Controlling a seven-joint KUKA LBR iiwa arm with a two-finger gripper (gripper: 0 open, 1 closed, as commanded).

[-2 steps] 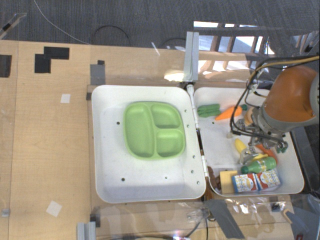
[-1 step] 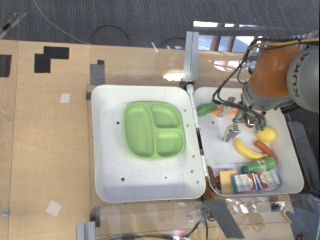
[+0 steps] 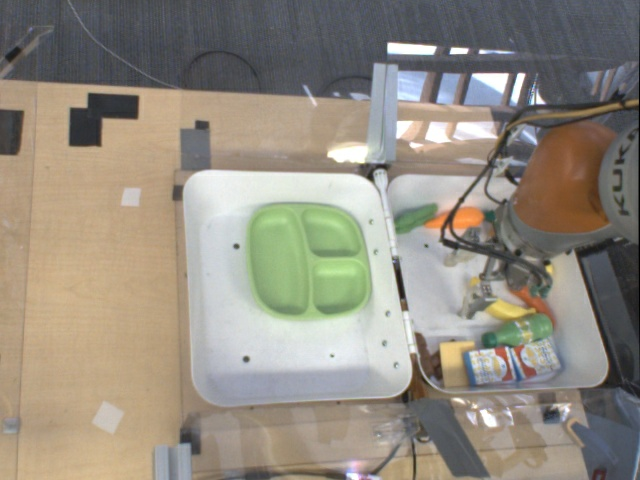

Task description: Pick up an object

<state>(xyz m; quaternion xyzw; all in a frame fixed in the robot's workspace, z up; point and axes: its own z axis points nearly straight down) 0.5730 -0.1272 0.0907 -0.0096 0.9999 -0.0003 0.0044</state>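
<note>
Light wood tabletop (image 3: 90, 298) with black square marks at its far left and small pale tape squares on it. Dark grey ribbed carpet (image 3: 250, 18) beyond the far edge, with a thin white cable and a dark loop of cable lying on it. A metal post (image 3: 382, 113) stands at the far side between the two bins; glare spot at its base.

Left bin (image 3: 215, 358): white, shallow, holds a green divided plate (image 3: 305, 260) about in the middle, three compartments, nothing in them.

Right bin (image 3: 590, 363): white, touches the left bin along a hinge-like seam. Far end: green pepper-like toy (image 3: 415, 217) just beside an orange item (image 3: 465, 216). Near end cluster: yellow banana-like item (image 3: 508, 310), green bottle (image 3: 520, 330) lying on its side, a carton (image 3: 512, 364) with red and blue print lying flat, yellow block (image 3: 455, 360) beside it, a dark brown piece at the bin's near-left corner. An orange carrot-like piece (image 3: 528, 295) pokes out under the arm.

Arm (image 3: 565, 183) comes in from the right, orange band over the right bin, black cables looped above it. Hand (image 3: 480, 296) is low in the right bin, just beside the banana item; fingers too small and cluttered, cannot tell whether spread or pressed together, and nothing clearly between them.

Clear plastic brackets along the near edge of the tabletop.
</note>
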